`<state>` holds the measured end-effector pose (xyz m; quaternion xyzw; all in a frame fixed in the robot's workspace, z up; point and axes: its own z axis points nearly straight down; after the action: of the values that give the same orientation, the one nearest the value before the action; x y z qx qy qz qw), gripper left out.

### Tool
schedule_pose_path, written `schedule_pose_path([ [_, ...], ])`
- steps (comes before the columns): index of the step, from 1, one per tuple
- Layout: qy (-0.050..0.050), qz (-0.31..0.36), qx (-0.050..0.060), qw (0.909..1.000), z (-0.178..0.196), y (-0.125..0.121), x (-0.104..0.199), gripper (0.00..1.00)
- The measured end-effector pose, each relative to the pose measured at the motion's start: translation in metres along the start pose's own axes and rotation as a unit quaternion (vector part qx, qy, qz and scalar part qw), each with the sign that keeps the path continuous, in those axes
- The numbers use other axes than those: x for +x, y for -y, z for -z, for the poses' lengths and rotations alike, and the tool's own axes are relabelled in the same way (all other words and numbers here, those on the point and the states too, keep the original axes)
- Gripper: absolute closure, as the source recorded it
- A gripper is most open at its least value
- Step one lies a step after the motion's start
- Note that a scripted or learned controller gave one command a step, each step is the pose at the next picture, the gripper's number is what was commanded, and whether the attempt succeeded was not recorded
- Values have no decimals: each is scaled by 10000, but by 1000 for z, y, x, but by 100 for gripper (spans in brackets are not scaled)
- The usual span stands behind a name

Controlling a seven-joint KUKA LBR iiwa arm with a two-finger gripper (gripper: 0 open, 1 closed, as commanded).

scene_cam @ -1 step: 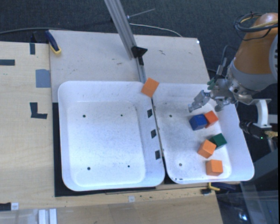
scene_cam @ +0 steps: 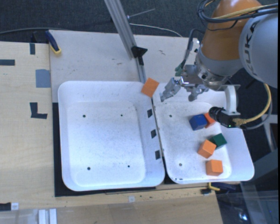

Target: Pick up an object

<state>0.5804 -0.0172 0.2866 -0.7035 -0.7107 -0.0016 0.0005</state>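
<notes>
A robotics lab: a pale wooden tabletop [scene_cam: 98, 55] carries two shallow white bins [scene_cam: 102, 134], with an aluminium pole [scene_cam: 123, 31] rising behind them, tape marks [scene_cam: 37, 110] to their left, and an industrial robot arm [scene_cam: 242, 27] above their right side.

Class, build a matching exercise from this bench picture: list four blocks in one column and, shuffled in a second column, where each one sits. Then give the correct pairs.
Column A
1. blue block
2. green block
3. tilted orange block
4. nearest orange block

Column B
a. at the top edge where the two bins meet
b. right bin's front part, near its rim
c. right bin, directly below the gripper
d. right bin, touching another orange block

Pairs: 1-c, 2-d, 3-a, 4-b
</notes>
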Motion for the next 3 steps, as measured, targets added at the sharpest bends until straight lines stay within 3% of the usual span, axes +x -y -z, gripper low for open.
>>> schedule_pose_path([
  [1,25,-62,54,10000,-140,-33,-77,0],
  [2,11,-29,4,10000,-180,-37,-139,0],
  [3,19,-63,33,10000,-188,12,-169,0],
])
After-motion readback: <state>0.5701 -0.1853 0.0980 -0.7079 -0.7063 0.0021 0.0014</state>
